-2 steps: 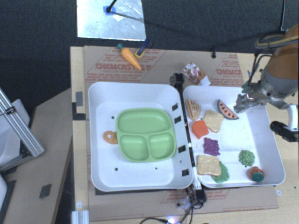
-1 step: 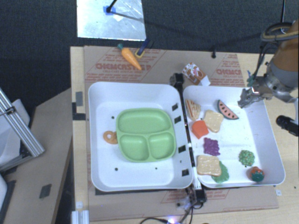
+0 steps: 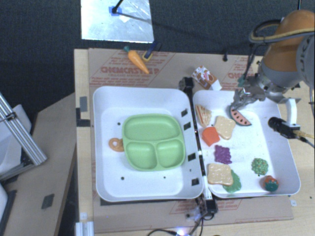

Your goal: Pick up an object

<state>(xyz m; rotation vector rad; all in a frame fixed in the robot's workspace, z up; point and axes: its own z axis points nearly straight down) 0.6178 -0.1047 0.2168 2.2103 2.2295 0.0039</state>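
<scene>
Gripper (image 3: 239, 103): low in the right bin (image 3: 290, 166), cannot tell if wide or narrow
Watermelon slice (image 3: 240, 117): just under the tips
Done: reached the toy
Left: grab, lift

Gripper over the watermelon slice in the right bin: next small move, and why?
Probably a short straight descent. The gripper sits at the back of the right bin, just above and left of the watermelon slice, the nearest item. The toast slice lies close beside it, so nudge slightly right before lowering.
</scene>
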